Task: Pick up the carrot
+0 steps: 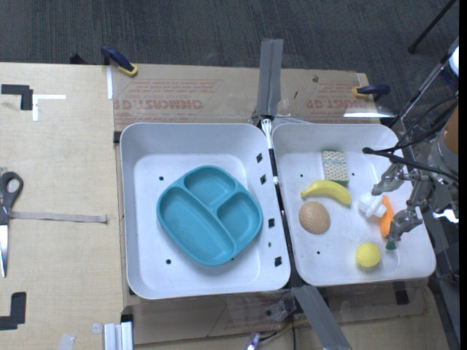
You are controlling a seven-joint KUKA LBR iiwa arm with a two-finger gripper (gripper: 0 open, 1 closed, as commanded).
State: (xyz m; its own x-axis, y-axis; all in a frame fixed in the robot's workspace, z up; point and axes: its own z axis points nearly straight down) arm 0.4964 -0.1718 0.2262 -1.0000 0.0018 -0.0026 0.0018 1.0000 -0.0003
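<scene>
Tool [390, 214] straddling the carrot [386, 222] — right bin [292, 217]

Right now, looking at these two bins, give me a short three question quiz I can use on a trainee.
1. True or false: the teal divided plate lies in the same bin as the banana.
2. Which item lies nearest the gripper? A) lemon B) carrot C) brown egg-shaped item
3. Fill in: the scissors lie on the bench, to the ____ of both bins in the camera view.

Key:
1. False; the plate is in the left bin, the banana in the right bin.
2. B
3. left
</scene>
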